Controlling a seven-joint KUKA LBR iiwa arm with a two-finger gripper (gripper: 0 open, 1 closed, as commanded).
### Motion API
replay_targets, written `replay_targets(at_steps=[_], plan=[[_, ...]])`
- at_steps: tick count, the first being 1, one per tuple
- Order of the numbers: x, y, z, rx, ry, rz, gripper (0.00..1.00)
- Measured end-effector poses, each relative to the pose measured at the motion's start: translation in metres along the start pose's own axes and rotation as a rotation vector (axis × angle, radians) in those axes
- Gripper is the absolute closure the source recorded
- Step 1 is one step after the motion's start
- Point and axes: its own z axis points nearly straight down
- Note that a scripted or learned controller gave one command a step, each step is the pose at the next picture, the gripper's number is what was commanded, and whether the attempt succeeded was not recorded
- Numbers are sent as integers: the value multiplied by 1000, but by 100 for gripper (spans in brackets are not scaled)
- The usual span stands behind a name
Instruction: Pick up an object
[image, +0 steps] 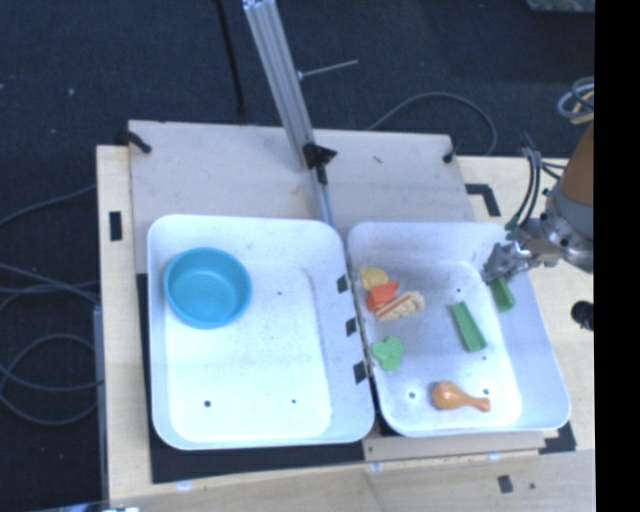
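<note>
While my gripper (503, 272) hangs at the right bin's (535, 400) two o'clock rim, it clasps a small green piece (502, 294).

- Two white bins on the bench: left bin (250, 400) and right bin (530, 390).
- One blue bowl (207, 287).
- Two green blocks: a long one (466, 327) and a short one (502, 294).
- One green leafy toy (388, 352).
- One orange drumstick-shaped toy (459, 398).
- A cluster of three small toys: yellow (374, 277), red-orange (381, 296), tan (402, 306).
</note>
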Motion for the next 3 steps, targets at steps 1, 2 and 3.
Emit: replay_targets(at_steps=[1, 2, 3], plan=[[-1, 1, -20, 3, 2, -5, 100], [51, -11, -13, 5, 2, -4, 100], [111, -25, -18, 5, 5, -10, 100]])
